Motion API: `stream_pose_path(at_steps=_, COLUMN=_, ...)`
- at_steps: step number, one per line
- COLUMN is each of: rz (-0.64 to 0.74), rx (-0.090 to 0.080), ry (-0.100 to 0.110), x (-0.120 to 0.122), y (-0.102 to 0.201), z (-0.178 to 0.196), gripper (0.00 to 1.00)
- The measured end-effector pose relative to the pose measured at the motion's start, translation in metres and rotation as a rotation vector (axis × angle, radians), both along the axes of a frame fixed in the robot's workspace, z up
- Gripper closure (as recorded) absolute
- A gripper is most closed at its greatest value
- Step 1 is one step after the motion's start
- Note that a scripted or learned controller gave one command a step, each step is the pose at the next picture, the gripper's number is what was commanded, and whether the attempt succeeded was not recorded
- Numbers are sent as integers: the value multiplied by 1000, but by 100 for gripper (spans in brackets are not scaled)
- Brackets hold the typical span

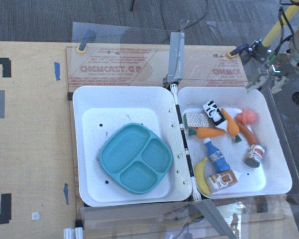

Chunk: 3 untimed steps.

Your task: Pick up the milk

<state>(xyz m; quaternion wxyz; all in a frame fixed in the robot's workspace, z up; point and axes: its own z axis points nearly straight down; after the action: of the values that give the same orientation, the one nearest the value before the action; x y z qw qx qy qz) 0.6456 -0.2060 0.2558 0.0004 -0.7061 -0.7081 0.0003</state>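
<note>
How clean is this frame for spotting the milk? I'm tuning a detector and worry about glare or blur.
Camera view: even, soft light with faint shadows; the milk carton is small but fairly sharp, its black-and-white pattern readable; mild glare on the clear sheet behind the bins; the gripper at upper right looks cluttered and slightly blurred.

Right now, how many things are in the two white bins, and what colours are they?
Teal: 1, the divided plate in the left bin.
Orange: 2, the carrots.
Black and white: 1, the milk carton.
Blue: 1, the bottle.
Yellow: 1, the banana.
Pink: 1, the rounded toy.
Other colours: 4.
Total: 11.
</note>
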Motion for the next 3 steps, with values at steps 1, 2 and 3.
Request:
stream_pose_path(at_steps=1, rz=94, rx=-3, ry=-6, x=22, y=50, z=43, gripper=0)
stream_pose_path(at_steps=2, rz=167, rx=-1, ry=-1, x=21, y=84, z=-59, gripper=0)
stream_pose_path(at_steps=3, rz=264, rx=-2, ry=-8, x=23, y=107, z=-158, gripper=0)
